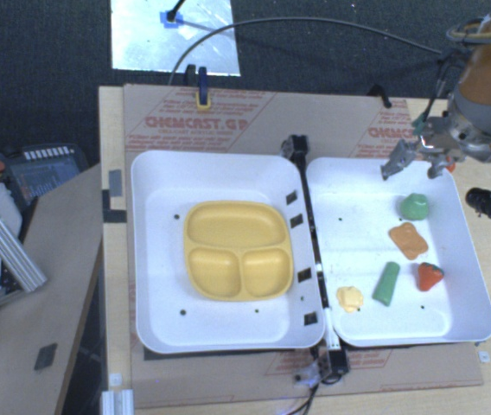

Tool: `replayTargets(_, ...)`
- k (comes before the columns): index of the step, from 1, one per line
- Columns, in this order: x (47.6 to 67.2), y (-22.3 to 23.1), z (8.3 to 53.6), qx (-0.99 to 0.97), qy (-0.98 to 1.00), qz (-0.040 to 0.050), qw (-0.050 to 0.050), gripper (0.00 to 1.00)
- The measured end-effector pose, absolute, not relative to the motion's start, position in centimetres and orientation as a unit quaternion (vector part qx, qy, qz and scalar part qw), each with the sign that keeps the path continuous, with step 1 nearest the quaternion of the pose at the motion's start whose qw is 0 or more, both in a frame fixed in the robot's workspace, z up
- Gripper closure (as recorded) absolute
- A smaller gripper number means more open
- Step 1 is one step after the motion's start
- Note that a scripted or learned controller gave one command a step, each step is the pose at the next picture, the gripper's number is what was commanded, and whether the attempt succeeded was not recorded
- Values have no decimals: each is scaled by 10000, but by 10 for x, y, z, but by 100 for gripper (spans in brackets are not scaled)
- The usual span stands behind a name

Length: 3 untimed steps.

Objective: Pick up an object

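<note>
While the arm reaches in from the right, its gripper is seen above the far edge of the right bin, with the two fingers spread apart and nothing between them. Five small objects are found in this bin: a green round piece just below the gripper, an orange piece, a red piece that is possibly a strawberry, a green stick and a yellow lump. A yellow divided tray is placed in the left bin.
</note>
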<state>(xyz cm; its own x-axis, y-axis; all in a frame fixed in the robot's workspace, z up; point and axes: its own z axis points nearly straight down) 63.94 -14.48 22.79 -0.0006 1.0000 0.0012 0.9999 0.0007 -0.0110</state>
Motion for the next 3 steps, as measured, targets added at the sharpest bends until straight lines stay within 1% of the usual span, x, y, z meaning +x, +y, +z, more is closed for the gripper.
replayTargets(1,642,-145,236,-7061,-7081,-4,-8,0)
replayTargets(2,638,-142,174,-7065,-7077,10,14,0)
replayTargets(3,642,-146,131,-7067,-7076,3,0,0)
